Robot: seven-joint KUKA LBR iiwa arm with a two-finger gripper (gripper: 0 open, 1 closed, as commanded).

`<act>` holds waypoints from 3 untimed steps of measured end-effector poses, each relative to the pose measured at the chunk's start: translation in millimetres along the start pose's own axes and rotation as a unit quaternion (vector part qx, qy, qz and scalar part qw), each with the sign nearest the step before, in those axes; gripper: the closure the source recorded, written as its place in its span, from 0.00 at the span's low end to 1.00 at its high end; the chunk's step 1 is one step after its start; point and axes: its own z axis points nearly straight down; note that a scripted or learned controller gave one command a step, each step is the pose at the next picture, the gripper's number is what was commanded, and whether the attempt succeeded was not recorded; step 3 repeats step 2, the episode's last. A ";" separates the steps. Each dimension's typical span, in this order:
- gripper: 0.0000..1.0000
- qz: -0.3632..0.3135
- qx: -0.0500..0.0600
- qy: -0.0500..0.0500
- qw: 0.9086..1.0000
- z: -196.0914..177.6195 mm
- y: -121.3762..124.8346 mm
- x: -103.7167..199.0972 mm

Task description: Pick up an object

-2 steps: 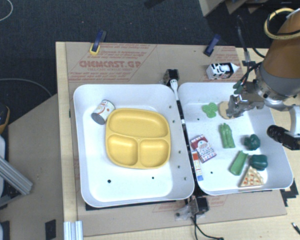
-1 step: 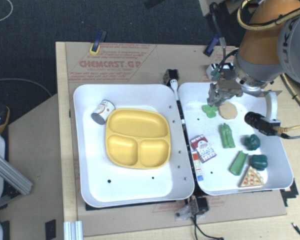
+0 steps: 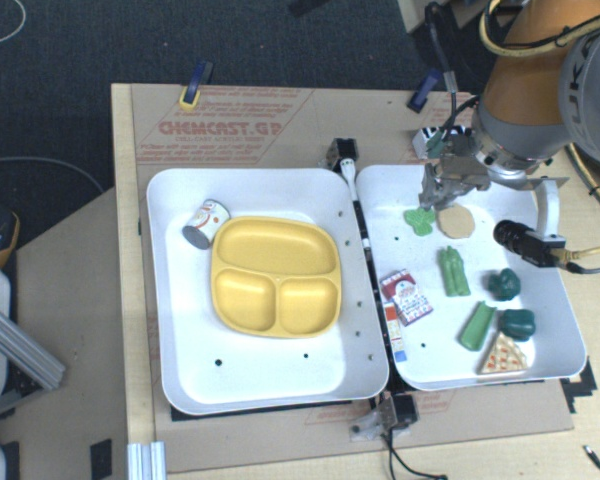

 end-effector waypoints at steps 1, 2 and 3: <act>1.00 0.001 0.004 0.001 1.000 17.9 -0.4 -2.7; 1.00 0.001 0.002 0.000 1.000 15.8 -0.3 -3.9; 1.00 0.001 0.002 0.000 1.000 15.8 -0.3 -3.9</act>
